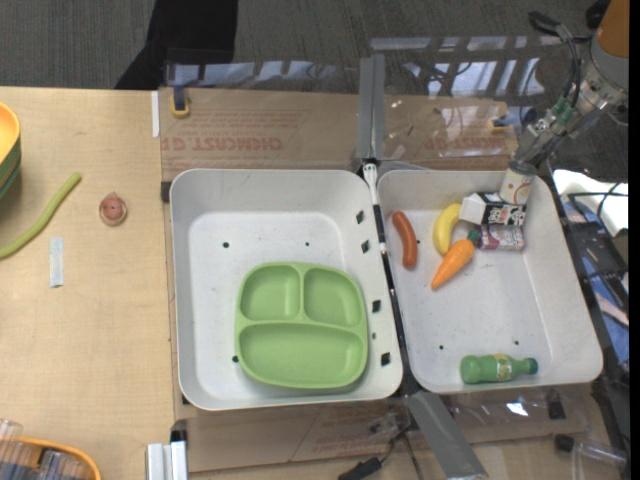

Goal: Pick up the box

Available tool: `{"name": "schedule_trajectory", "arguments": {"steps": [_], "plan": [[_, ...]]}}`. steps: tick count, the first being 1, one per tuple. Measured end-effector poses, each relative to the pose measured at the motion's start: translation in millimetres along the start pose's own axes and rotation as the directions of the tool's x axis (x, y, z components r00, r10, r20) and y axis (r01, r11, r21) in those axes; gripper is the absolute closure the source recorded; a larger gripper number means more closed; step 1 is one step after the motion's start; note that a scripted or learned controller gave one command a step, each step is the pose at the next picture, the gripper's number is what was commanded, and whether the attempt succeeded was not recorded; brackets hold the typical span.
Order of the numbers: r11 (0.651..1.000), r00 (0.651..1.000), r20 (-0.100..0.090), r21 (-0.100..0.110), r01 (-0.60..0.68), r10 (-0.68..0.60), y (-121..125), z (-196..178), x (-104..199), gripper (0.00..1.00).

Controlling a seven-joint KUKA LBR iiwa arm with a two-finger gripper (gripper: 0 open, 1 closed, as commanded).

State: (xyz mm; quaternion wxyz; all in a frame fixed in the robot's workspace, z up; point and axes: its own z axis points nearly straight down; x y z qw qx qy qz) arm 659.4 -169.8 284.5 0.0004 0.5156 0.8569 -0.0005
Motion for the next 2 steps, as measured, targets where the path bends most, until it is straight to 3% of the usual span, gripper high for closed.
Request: {"name": "schedule_trajectory", "arguments": {"steps": [1,2], "plan": [[0.931,0.931,0.002,-0.001,-0.366,0.366,-16.3,-27.0,-31.1,1.0],[0.939,0.939,-0.001,0.002,-0.343,0.343,-44.1,90.7,40.1,1.0]]}}
